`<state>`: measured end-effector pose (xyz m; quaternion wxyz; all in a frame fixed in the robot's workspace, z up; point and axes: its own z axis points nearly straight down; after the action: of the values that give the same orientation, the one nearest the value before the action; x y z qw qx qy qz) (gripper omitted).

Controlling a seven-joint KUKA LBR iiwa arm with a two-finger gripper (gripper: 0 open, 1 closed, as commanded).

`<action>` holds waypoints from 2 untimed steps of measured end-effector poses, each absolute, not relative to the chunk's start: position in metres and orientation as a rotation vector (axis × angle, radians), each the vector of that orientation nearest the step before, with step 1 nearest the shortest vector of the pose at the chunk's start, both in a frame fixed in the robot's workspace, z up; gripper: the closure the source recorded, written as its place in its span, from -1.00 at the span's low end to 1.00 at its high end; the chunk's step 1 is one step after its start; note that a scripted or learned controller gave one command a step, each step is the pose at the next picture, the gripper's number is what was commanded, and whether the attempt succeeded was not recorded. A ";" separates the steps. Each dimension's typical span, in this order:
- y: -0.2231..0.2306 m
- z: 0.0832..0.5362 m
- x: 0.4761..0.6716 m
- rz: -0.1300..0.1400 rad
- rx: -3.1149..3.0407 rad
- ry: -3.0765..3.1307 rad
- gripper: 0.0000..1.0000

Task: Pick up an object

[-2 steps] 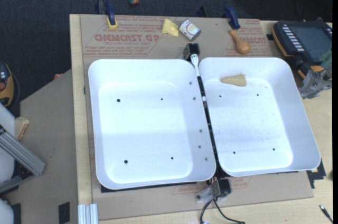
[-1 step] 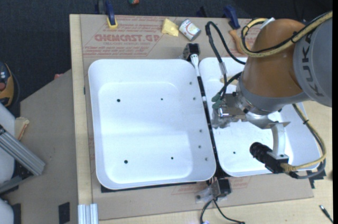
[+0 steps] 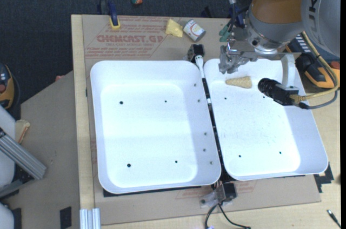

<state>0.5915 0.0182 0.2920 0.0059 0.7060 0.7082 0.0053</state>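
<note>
A small tan wedge (image 3: 239, 82) lies near the back edge of the right bin (image 3: 270, 141). My gripper (image 3: 229, 65) hangs over that bin's back left corner, just above and to the left of the wedge. I see nothing held in it. The left bin (image 3: 146, 120) shows only its bare white floor.
On the cardboard behind the bins lie a yellow piece (image 3: 174, 28) and a small white box (image 3: 194, 31). A black-and-white object (image 3: 197, 53) sits at the back end of the divide between the bins. A blue and yellow clamp (image 3: 113, 16) grips the board's back edge.
</note>
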 end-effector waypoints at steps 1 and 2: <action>-0.002 0.367 0.550 0.011 2.219 2.213 1.00; 0.010 0.356 0.519 -0.004 2.223 2.225 1.00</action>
<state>0.5194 0.0096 0.3563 -0.0017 0.7069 0.7073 -0.0011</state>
